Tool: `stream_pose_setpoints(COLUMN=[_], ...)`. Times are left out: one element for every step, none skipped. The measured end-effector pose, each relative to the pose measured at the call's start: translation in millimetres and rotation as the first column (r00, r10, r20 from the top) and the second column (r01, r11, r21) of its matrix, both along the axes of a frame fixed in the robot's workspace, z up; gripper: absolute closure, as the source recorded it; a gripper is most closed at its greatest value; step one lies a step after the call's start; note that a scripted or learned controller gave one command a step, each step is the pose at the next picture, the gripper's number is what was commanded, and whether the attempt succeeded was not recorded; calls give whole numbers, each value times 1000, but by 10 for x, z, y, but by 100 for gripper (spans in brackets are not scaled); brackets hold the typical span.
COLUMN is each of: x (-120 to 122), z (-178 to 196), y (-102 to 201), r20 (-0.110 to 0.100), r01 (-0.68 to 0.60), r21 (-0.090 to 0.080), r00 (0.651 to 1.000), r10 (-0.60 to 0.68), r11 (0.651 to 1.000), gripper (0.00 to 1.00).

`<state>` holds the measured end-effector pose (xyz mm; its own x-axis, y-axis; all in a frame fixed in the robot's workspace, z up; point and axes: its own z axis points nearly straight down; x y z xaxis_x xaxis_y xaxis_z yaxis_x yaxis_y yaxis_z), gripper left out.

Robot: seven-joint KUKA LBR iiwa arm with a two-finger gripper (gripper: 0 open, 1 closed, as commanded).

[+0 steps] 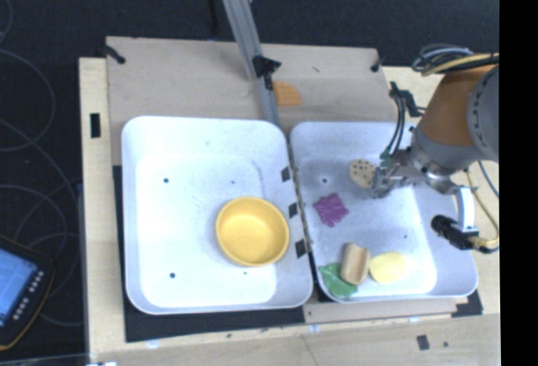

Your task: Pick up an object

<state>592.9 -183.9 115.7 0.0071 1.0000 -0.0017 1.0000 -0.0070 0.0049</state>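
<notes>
Over the bench, camera view: two white bins side by side, seen at a slant.
Left bin point(160, 154): holds a yellow bowl point(251, 230), upright, near the wall shared with the other bin.
Right bin point(319, 145): holds five small things.
Arm point(454, 116): comes in from the right, orange band showing, upper part cut off by the frame edge.
Gripper point(380, 185): down inside the right bin near its back half; finger state cannot tell, tips too small and dark to read.
Tan perforated piece point(361, 172): just beside the gripper on its left, partly hidden by it; contact unclear.
Purple object point(330, 209): lies free mid-bin, apart from the gripper.
Tan cylinder point(354, 262): near the front wall, overlapping a green item point(334, 281) that is mostly hidden under it.
Yellow lump point(388, 268): just right of the cylinder, touching or nearly so.
Metal pole point(239, 15): slants from the top edge down to between the bins.
Orange block point(286, 94): on the board behind the bins, shape hard to make out.
</notes>
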Motion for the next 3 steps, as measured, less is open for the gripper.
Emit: stream_pose_setpoints(x=[27, 1, 81], z=[437, 1080, 1629], y=[0, -34, -126], r20=[1, 4, 3], r01=[-6, -10, -11], r21=[1, -1, -1], r00=[1000, 1000, 1000], r10=[6, 10, 11], r11=[1000, 1000, 1000], gripper=[100, 100, 100])
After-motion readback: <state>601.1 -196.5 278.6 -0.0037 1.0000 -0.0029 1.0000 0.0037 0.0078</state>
